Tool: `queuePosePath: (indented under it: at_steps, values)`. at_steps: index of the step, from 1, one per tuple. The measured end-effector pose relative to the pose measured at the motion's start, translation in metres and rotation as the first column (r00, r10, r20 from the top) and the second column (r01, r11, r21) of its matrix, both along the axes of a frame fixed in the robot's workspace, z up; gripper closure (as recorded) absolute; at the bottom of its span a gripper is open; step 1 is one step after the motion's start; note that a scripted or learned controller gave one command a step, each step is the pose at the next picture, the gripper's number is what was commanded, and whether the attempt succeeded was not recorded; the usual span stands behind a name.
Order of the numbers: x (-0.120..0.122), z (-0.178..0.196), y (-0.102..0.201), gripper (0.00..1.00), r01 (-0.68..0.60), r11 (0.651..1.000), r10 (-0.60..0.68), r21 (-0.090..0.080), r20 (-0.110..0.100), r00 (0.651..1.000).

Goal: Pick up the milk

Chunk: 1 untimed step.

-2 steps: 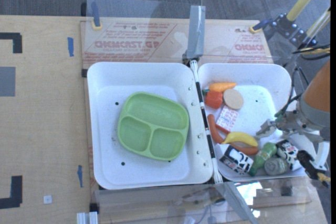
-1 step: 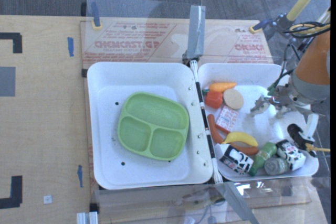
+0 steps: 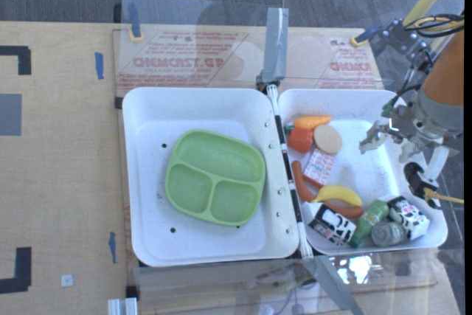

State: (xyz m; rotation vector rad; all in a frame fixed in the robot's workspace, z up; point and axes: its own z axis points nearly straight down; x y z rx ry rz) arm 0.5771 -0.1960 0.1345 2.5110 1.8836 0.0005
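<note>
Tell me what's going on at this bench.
A KUKA arm reaches in over the right bin, which holds toy food: two black-and-white milk cartons, a banana and a carrot. Its end effector hovers above the bin's right side, holding nothing visible. The left bin holds a green divided plate.

Lab: taped bench, paired bins

A divided plate lies in the left bin. In the right bin, a banana sits lower centre, two cartons along the bottom edge, the gripper at right.
</note>
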Motion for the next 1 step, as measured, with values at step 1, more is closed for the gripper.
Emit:
queuePosePath:
  at_steps: [1]
  values:
    - [-0.0534,-0.0427,-0.0029,0.00,0.078,0.997,-0.078,0.005,-0.001,0.997]
